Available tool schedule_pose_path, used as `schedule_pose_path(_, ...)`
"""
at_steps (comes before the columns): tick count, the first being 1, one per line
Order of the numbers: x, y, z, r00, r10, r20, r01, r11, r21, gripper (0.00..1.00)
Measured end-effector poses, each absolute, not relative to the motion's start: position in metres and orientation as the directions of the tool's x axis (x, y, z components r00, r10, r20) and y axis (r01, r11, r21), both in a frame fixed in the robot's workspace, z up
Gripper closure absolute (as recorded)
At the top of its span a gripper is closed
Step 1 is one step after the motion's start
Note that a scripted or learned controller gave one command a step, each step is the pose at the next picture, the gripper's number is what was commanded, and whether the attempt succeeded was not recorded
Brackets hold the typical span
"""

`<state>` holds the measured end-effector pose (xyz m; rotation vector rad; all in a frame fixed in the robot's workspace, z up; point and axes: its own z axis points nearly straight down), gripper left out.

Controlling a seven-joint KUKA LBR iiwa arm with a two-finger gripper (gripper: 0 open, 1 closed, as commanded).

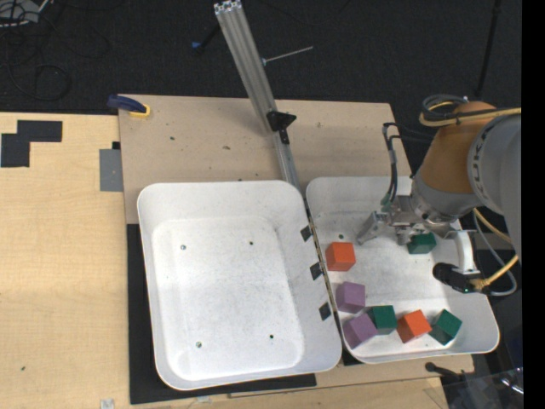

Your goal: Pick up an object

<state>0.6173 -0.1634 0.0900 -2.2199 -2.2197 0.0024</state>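
My gripper (414, 235) hangs low over the back of the right bin (349, 192), its fingers spread open. One grey finger (370, 227) reaches left. A dark green block (421, 244) lies on the bin floor just beneath the gripper, in the gap between the fingers and not squeezed. An orange cube (341, 256) sits to the left, near the bin's inner wall. Along the front of this bin lie two purple cubes (350, 296) (358, 328), a green cube (383, 317), an orange cube (414, 325) and a green block (445, 325).
The left bin (170, 220) stands beside the right one, with black clips (316, 271) along the shared wall. A slanted aluminium bar (254, 75) rises behind the bins. A blue clamp (128, 105) sits at the bench's back left corner. Cables (464, 275) hang off the wrist.
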Motion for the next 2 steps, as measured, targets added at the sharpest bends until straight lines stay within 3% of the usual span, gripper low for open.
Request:
schedule_pose_path(1, 0.617, -0.164, 0.101, 0.001, 1.000, 0.001, 1.000, -0.001, -0.002, 1.00)
schedule_pose_path(2, 0.624, -0.173, 0.151, 0.002, 1.000, -0.001, 1.000, -0.002, 0.003, 1.00)
